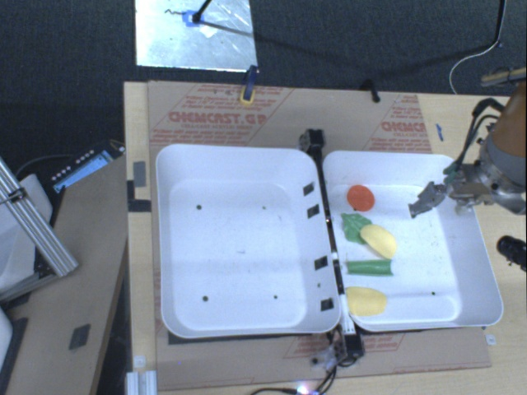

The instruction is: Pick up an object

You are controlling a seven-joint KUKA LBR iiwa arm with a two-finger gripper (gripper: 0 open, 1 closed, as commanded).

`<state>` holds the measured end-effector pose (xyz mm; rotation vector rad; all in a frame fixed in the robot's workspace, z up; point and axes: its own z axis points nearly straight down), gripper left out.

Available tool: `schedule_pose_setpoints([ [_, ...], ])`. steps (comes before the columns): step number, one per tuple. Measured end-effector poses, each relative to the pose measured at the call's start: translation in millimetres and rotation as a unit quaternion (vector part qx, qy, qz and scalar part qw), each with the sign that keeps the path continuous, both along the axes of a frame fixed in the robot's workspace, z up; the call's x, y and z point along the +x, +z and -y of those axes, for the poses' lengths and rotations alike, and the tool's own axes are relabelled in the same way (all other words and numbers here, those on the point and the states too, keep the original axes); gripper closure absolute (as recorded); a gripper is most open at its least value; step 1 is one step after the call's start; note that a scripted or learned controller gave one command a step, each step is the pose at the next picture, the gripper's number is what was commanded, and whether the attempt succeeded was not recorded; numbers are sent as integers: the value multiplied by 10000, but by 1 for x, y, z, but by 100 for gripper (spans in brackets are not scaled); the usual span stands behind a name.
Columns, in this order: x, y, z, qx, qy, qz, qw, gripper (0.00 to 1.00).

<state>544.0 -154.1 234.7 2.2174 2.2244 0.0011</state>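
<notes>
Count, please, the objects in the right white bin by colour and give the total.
Red round tomato-like object: 1
Green: leafy piece, long pod-like piece: 2
Yellow: oval piece, rounded piece: 2
Total: 5

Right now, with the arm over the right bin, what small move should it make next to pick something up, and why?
Probably shift the tool toward the left side of the right bin and lower it over the orange ball. The tool sits over bare floor, apart from every item, and the ball lies nearest and a little apart from the green leaf and yellow lemon.
</notes>
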Motion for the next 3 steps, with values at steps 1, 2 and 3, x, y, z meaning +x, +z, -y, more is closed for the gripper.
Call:
schedule_pose_setpoints([
  [1,-59,-98,-26,12,-7,-18,10000,0],
  [2,-56,-85,-25,-3,-3,9,10000,100],
  [3,-58,-137,-54,11,7,-15,10000,100],
])
